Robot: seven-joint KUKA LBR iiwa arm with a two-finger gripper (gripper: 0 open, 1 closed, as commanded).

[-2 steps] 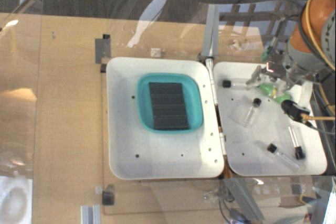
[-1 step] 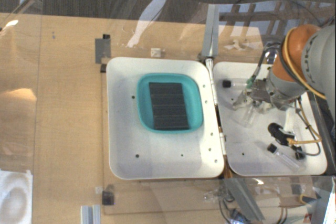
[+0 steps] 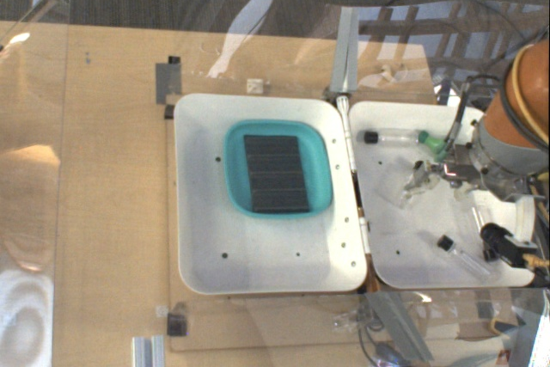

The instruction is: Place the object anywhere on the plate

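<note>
On the worktop (image 3: pixel 103 211) sit 2 white bins: the left bin (image 3: pixel 202 262) carries a teal plate (image 3: pixel 320 176) with a dark ridged rectangle (image 3: pixel 276 173) lying on it. In the right bin (image 3: pixel 404 258) a clear tube with a black cap and green end (image 3: pixel 397 136) lies near the far wall, and a smaller clear tube with a black cap (image 3: pixel 460 256) lies near the front. The claw (image 3: pixel 427 174) hovers low over the right bin between these 2 tubes, its thin fingers spread and pinching nothing.
</note>
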